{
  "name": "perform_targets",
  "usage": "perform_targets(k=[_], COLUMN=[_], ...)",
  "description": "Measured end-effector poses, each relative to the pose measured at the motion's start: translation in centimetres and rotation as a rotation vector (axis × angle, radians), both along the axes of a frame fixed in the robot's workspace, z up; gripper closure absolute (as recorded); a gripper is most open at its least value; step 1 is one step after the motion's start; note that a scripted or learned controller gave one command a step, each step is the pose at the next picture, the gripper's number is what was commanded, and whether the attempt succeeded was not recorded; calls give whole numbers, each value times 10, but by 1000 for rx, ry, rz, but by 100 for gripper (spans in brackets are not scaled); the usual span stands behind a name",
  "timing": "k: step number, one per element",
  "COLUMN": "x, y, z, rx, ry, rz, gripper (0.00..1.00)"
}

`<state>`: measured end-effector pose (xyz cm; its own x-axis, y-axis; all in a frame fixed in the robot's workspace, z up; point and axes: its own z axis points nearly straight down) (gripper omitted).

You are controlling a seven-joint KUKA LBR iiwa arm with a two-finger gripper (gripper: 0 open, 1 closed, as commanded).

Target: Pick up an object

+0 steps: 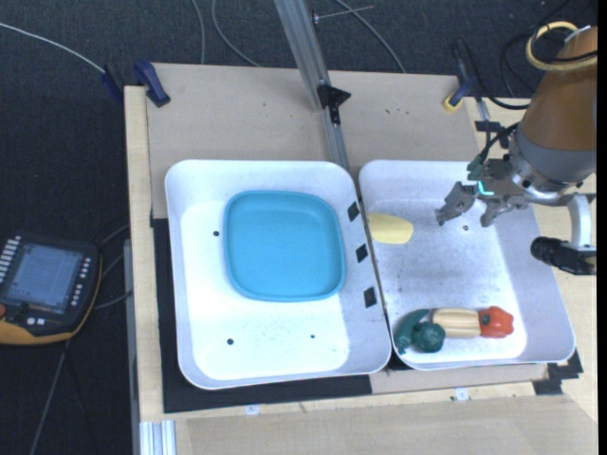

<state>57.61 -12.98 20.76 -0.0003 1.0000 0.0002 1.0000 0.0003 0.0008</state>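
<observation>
The gripper (472, 209) hangs over the upper part of the right bin (531, 282), its two fingers spread apart with nothing between them. Just to its left lies a yellow object (390, 227), near the bin's left wall. Below the gripper, well apart, a green item (420, 335), a tan piece (456, 322) and a red piece (496, 322), possibly toy food, lie in a row. Farther left, the left bin (190, 254) holds a blue plate (284, 245).
</observation>
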Motion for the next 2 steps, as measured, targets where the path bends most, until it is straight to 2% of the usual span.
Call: perform_targets(k=[1,2], x=[0,-2], y=[0,1], z=[0,-63], rx=[0,1], ry=[0,6], rz=[0,0], gripper=[0,0])
